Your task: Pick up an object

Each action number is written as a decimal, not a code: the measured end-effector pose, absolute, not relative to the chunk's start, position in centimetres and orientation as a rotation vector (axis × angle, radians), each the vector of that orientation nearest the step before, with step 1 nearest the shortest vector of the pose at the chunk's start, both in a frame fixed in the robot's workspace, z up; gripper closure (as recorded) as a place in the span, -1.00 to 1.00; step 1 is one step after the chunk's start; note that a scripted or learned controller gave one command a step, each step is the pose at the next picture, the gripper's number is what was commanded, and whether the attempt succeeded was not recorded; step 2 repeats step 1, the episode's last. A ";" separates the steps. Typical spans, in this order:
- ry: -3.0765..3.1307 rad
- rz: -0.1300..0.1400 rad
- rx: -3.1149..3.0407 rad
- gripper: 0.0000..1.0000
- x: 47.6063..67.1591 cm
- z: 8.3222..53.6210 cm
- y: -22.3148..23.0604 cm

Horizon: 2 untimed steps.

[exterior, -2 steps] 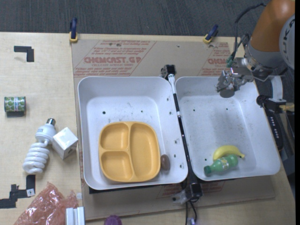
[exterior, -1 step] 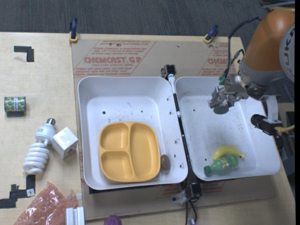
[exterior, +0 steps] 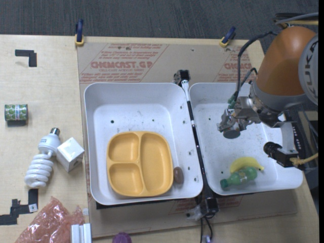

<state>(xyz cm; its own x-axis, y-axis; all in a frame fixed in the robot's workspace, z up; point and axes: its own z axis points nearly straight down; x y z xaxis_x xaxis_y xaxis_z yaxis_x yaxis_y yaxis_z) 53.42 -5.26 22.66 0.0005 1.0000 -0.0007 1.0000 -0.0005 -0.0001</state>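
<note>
The gripper [exterior: 231, 127] is seen over the right bin [exterior: 212, 99], upper middle; whether the jaws are open or closed cannot be told from this angle, and nothing is seen between them. A banana [exterior: 247, 164] and a green bottle [exterior: 239, 178] are found touching near the bin's front edge, well apart from the gripper. A yellow divided plate [exterior: 139, 163] is seen in the left bin [exterior: 126, 97], with a small brown object [exterior: 178, 174] just beside it.

two white bins [exterior: 96, 97], one yellow tray [exterior: 140, 163], one banana [exterior: 246, 163], one green bottle [exterior: 239, 177], perhaps one pebble [exterior: 178, 174].
</note>
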 end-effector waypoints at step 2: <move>2.219 -0.001 2.223 1.00 53.0 19.2 -5.0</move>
